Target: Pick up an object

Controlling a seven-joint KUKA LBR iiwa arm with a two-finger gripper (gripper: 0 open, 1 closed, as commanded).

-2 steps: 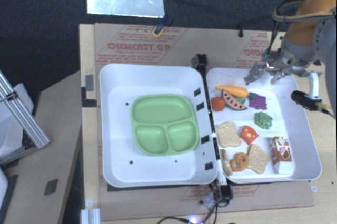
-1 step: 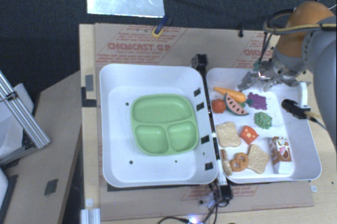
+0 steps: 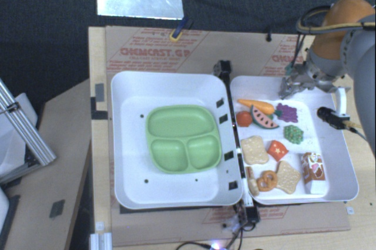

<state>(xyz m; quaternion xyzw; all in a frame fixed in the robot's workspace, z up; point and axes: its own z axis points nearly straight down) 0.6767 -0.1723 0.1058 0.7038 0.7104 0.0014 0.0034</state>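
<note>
1. The gripper [image 3: 292, 85] sits low over the far edge of the right bin [image 3: 338, 175], above the toy food; from this angle I cannot tell its state, and nothing shows in its grasp.
2. The carrot [image 3: 257, 105] lies nearest it, long axis running left to right, thick end toward the purple grapes [image 3: 286, 112].
3. Just in front of the carrot is a watermelon slice [image 3: 264, 118], its curved rind toward the near side, and a small red tomato [image 3: 244, 119] sits by the divider.
4. Farther forward lie a green broccoli piece [image 3: 294, 134], a slice of bread [image 3: 254, 149], a red-orange piece [image 3: 277, 149], a pretzel [image 3: 267, 180], another toast slice [image 3: 288, 177] and a small carton [image 3: 313, 171] lying lengthwise front to back.
5. The left bin [image 3: 129, 93] holds a green divided plate [image 3: 182, 138], apparently flat.
6. Both bins rest on a cardboard sheet [image 3: 153, 49] on a pale wooden bench [image 3: 64, 137]; dark carpet [image 3: 47, 8] lies behind.
</note>
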